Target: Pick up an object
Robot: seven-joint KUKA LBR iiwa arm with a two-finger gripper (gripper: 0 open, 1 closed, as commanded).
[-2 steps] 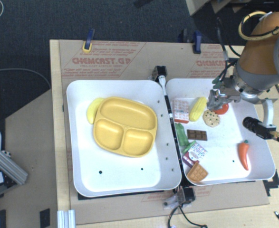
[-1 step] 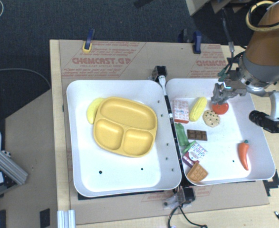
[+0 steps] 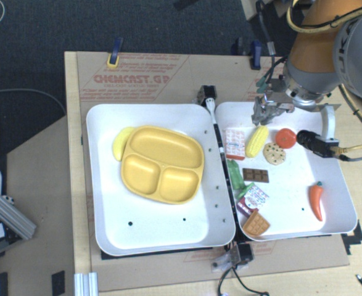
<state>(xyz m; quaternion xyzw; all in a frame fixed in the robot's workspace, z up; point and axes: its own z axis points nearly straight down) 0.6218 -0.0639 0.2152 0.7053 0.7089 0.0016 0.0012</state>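
1. The table (image 3: 82, 79) has a flat brown top like card, with red lettering printed along its far edge.
2. The left bin (image 3: 156, 221) is a shallow white tray with rounded corners and a smooth, faintly glossy floor. In it lies a yellow plastic plate (image 3: 162, 164), round-cornered and moulded into three hollows, one long at the far side and two smaller at the near side. A curved yellow piece (image 3: 121, 142), banana-like, peeps from under the plate's left edge.
3. The right bin (image 3: 292, 190) is of the same make and sits just beside the left one.
   - Down its left side lie a flat red-and-white packet (image 3: 235, 142) and a long green pod shape (image 3: 234, 172).
   - Nearer the front are a brown chocolate bar (image 3: 255, 176) scored in squares and a crinkled printed wrapper (image 3: 255, 197).
   - A tan waffle (image 3: 256, 224) with a grid face lies at the near rim.
4. The corn cob (image 3: 257, 140), yellow, knobbly and tapered, lies tilted in the far part of the right bin.
5. The pincer (image 3: 265, 113), of bare metal, hangs at the cob's far tip. I cannot tell how far open it is or whether it touches the cob. Nothing is seen in its hold.
6. Just right of the cob are a round speckled cookie (image 3: 274, 153) and a smooth red tomato (image 3: 285, 137), close together.
7. An orange carrot (image 3: 316, 202), tapered with a green top, lies near the right rim.
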